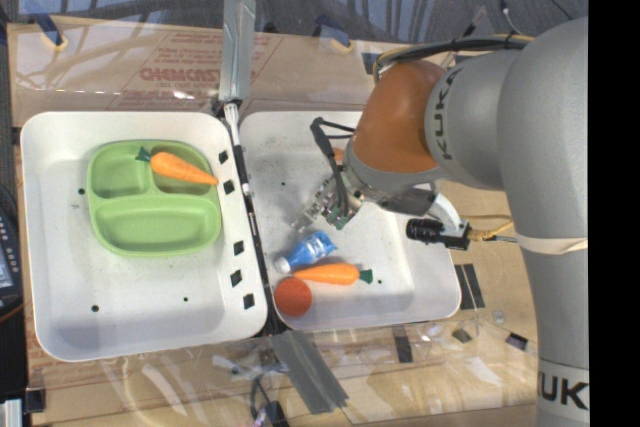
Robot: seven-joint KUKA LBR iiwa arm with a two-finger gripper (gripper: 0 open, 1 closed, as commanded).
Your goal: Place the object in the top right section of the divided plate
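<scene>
The claw hangs over the middle of the right bin, a little right of the frame's centre. It is small and partly hidden by the arm's own wrist, so how far it is open cannot be told, and nothing can be seen clamped in it.

Just below the claw, toward the lower middle of the frame, three things lie close together on the floor of the right bin. Nearest is a small blue and white bottle, lying on its side. Touching it on the lower side is a toy carrot, lying flat with its green tip pointing to the right. Below and left of that, near the bin's lower left corner, sits an orange ball, just beside the carrot's blunt end.

Well apart from the claw, in the left bin, the green divided plate rests in the upper half. A second carrot lies in the plate's top right section, with its green tip on the ridge toward the top left section.

Behind the bins, at the top of the frame, flattened cardboard covers the tabletop; red print on it partly reads "CHEMCAST", the rest being too faint to read. On the arm's base at the lower right edge, the letters "UK" can be seen.
</scene>
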